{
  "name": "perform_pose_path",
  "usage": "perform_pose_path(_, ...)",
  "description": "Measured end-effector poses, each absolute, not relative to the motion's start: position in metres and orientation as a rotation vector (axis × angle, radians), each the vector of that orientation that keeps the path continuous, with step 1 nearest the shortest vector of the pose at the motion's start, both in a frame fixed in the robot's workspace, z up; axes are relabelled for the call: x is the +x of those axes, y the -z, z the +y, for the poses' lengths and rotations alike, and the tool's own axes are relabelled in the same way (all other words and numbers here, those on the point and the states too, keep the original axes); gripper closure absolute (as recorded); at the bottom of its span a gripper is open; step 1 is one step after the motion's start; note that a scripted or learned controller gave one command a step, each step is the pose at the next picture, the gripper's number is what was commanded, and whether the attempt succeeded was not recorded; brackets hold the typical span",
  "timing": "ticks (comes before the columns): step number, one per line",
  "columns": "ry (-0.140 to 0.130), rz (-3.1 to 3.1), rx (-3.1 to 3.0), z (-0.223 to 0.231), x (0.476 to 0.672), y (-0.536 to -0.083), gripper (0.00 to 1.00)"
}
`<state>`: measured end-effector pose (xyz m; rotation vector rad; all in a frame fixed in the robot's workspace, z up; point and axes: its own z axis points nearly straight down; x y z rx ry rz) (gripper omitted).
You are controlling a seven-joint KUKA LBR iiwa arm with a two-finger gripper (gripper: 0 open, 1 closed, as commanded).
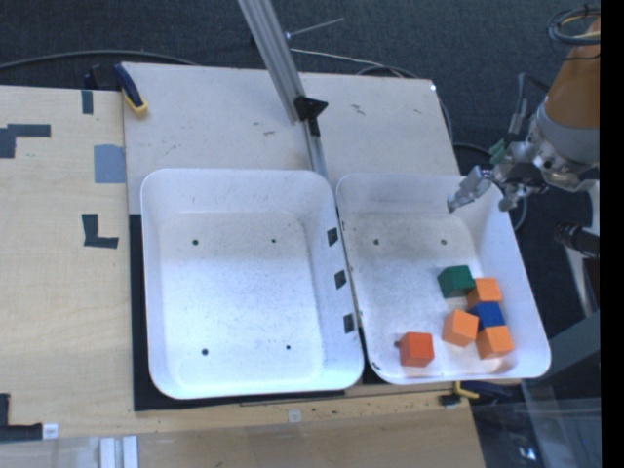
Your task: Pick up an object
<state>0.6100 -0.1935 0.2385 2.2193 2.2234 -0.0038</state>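
Far left, the pale wooden bench top point(58, 261) carries dark tape marks, and a blue-and-yellow handled tool point(129, 88) lies near its upper edge. The left shallow white plastic bin point(156, 261) sits on a dark mat. A grey metal rail point(273, 52) slants down from the top of the view to the seam between the bins.

The right shallow white plastic bin point(409, 203) holds all the blocks, clustered in its lower right corner. A red-orange cube point(416, 348) stands alone nearest the bin's lower left. To its right an orange cube point(461, 328) is just beside a blue cube point(488, 314). A dark green cube point(455, 281) lies above these, touching a further orange cube point(487, 290). Another orange cube point(495, 341) rests against the lower right wall.

The two-finger gripper point(483, 191) hangs over the right bin's upper right rim, well apart from the blocks. Nothing lies between its fingers; how far they are parted cannot be told.
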Motion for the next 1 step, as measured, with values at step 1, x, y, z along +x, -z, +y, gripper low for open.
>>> perform_pose_path(1,0.006,2.229,2.222,-0.1673,0.6085,-0.1851,0.00)
